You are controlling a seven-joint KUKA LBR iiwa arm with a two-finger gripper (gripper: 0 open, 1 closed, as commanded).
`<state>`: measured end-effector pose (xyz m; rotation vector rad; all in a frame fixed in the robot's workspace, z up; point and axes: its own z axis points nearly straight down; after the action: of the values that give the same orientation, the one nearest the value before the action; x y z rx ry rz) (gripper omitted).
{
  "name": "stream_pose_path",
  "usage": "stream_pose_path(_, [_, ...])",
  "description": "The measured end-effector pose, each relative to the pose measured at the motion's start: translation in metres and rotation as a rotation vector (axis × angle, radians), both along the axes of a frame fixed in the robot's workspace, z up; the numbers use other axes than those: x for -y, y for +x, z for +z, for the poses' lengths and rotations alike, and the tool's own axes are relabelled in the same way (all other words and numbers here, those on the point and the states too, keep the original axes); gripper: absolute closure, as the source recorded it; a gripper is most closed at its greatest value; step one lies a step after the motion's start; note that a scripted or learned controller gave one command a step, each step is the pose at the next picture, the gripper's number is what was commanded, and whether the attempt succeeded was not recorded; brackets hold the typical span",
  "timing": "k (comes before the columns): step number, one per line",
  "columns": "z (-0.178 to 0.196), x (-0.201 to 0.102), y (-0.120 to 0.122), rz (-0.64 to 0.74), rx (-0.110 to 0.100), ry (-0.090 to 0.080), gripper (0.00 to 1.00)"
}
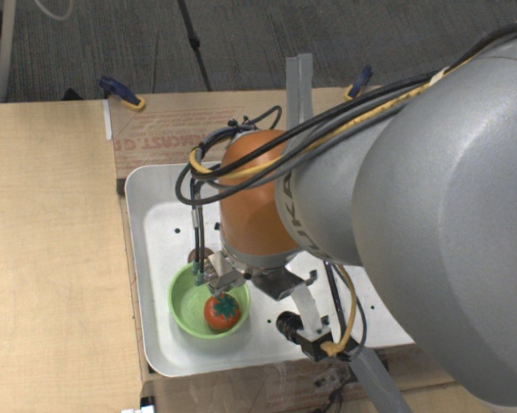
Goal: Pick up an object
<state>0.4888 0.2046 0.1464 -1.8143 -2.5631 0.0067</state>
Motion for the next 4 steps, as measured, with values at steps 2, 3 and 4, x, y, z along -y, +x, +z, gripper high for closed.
stream_pose_path(2, [0.079, 0.004, 0.056, -0.374, 0.003, -0.001, 1.00])
stream_pose_path(3, [-0.055, -0.018, -0.008, -0.146, 0.002, 0.000, 1.00])
stream_pose_path(4, [0.175, -0.006, -0.006, -0.217, 0.004, -0.001, 1.00])
